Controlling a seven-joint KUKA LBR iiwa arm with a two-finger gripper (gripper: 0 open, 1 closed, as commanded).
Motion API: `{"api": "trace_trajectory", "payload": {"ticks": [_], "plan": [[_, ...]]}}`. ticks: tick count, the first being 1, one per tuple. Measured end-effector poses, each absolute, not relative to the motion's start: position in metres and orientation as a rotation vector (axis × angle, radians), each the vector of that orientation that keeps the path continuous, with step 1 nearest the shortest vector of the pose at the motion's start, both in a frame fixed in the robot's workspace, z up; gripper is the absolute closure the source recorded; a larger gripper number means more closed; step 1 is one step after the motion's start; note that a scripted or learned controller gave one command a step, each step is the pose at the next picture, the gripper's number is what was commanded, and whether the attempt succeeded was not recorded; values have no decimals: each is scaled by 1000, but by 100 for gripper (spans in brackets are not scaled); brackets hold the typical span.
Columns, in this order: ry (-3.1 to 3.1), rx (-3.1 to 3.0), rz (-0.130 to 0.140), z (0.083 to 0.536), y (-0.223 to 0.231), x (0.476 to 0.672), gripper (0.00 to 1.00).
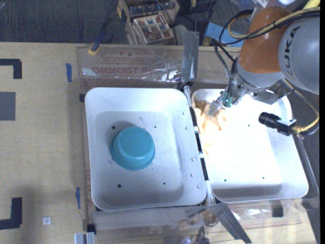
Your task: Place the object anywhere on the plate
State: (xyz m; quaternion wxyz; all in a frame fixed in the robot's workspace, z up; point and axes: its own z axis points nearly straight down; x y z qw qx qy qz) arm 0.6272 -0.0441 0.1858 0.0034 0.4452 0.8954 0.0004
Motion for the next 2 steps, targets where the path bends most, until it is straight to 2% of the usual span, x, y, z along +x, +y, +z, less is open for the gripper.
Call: {"api": "trace_trajectory", "payload": {"ticks": [1, 2], "plan": [[2807, 1398, 2, 226, -46, 629, 100], [3032, 815, 1, 222, 9, 609, 100]]}}
